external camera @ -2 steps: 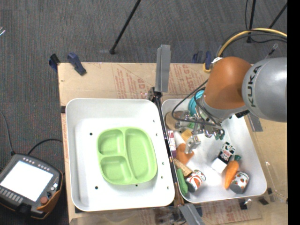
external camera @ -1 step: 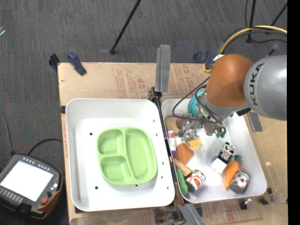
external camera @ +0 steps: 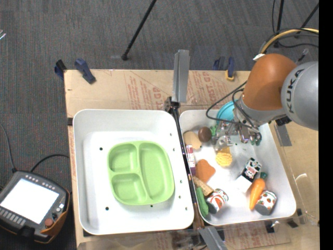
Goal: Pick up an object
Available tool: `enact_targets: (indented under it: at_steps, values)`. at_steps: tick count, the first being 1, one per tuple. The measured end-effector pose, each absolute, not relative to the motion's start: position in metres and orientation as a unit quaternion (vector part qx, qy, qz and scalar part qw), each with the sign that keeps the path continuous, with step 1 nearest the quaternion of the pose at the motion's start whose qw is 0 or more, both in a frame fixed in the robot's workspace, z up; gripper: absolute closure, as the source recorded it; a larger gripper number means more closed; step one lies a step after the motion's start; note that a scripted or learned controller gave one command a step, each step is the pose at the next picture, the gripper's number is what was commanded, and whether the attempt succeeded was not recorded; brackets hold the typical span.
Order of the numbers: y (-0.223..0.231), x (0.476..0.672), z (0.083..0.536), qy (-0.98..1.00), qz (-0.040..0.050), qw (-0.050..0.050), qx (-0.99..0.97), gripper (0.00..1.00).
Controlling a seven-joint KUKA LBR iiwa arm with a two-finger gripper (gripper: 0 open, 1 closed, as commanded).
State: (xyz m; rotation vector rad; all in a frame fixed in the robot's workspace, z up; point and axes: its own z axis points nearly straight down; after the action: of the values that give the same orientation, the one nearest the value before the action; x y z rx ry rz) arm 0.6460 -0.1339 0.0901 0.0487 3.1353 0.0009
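Observation:
My gripper (external camera: 227, 139) hangs low in the right bin (external camera: 278, 155), near its back middle. Directly under its tip lies a yellow corn-like piece (external camera: 224, 158); whether the two touch is unclear. A brown ball (external camera: 205, 134) and a tan piece (external camera: 192, 139) sit just left of the gripper. Behind the wrist a teal object (external camera: 226, 110) is partly hidden. Further forward lie an orange heart-shaped piece (external camera: 204, 170), a black-and-white carton (external camera: 252, 169), a carrot (external camera: 256, 191), two small cans (external camera: 218, 200) (external camera: 266, 202) and a green vegetable (external camera: 202, 200).
The left bin (external camera: 91, 124) holds a green divided plate (external camera: 140, 172). A grey upright post (external camera: 180, 77) stands behind the seam between the bins. A tablet-like pendant (external camera: 31, 204) lies on the floor at lower left. Cables loop above the arm.

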Motion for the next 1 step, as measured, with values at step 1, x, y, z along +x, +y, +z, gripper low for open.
enact_targets:
  at_steps: [1]
  values:
    - [-0.2143,0.6136,0.0888,0.991,0.0001,0.002,-0.135,1.00]
